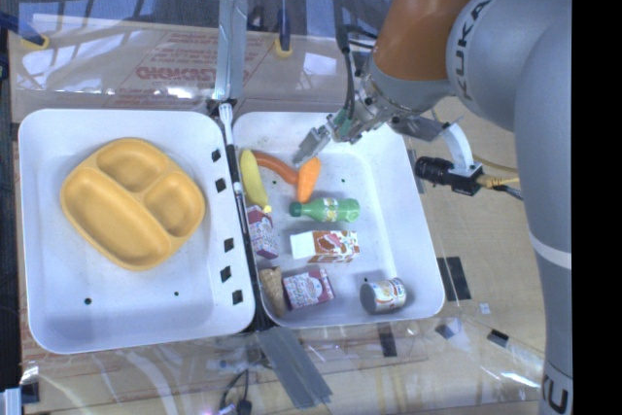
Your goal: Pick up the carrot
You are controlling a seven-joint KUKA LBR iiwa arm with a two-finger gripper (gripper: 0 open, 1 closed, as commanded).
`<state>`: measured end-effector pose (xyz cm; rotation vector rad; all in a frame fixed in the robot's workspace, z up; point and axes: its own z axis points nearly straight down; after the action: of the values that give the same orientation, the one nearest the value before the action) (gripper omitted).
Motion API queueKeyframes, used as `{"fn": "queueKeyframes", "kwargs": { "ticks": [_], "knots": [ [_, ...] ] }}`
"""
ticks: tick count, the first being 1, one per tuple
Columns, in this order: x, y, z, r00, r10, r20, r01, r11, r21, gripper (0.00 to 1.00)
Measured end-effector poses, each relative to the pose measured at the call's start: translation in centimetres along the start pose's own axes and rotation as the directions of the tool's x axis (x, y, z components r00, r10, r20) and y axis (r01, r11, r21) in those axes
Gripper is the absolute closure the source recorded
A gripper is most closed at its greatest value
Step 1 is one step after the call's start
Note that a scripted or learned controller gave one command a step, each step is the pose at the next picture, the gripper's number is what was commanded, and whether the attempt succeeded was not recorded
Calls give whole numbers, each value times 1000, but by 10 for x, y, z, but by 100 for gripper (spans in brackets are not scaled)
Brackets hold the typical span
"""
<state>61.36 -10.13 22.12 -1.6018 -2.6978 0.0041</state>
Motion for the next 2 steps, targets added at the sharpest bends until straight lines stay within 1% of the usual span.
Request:
{"fn": "queueKeyframes", "kwargs": {
  "ticks": [1,2],
  "knots": [
    [-24,-5,104,981,-194,10,194,981,-10,0],
    [-25,-4,93,980,-198,15,198,980,-12,100]
  ]
}}
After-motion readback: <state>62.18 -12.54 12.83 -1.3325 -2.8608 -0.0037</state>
